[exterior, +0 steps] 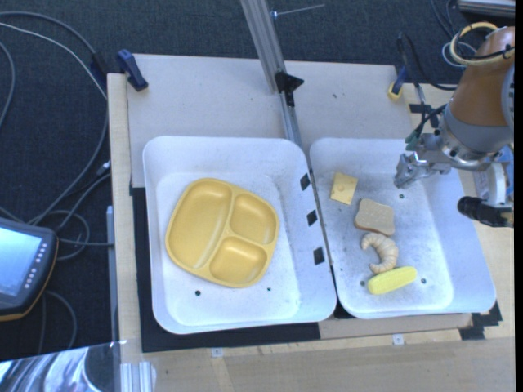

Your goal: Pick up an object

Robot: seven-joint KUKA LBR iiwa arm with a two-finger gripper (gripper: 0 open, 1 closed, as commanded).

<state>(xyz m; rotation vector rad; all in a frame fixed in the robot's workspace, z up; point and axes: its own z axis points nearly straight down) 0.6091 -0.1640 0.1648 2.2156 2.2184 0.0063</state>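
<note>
Tabletop (212,96) carries two white bins over dark carpet with loose cables. Landmark: right bin (458,276). To its left, the left bin (163,219) holds a yellow divided plate (222,232). Inside the right bin: cheese wedge (344,189) at its upper left, bread slice (375,216) below that, croissant (382,251), then corn cob (391,280) near its front edge. Gripper (406,172) hangs over its upper part, nothing held; cannot tell its opening. Likely lining up on the cheese or bread.
</note>
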